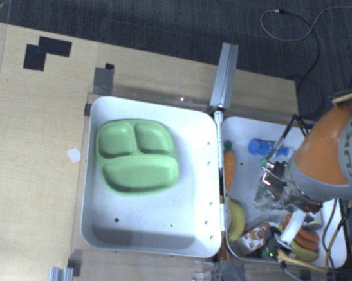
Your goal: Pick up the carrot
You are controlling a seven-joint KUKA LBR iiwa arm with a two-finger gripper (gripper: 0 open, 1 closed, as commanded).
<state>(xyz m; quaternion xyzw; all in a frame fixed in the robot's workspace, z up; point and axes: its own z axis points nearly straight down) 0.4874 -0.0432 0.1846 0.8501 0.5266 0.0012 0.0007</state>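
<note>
You had the green divided plate [137, 156] in the left bin [150, 233]. The carrot [228, 168] lay along the right bin's [249, 129] left wall, above a banana [237, 219]. Your hand [277, 195] hovered right of it; its grip, perhaps hidden, couldn't be told.

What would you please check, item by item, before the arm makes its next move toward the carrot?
1. Carrot located: ok. The carrot lies in the right bin, along its left wall.
2. Carrot unobstructed from above: ok. Nothing covers it.
3. Tool over the carrot: not ok. The tool is to the right of it, nearer the bin's middle.
4. Tool free of any item: cannot tell.
5. Neighbours apart: ok, barely. The banana lies just below the carrot's lower end; the blue object sits to its upper right.
6. Left bin untouched: ok. The green divided plate rests there.
</note>
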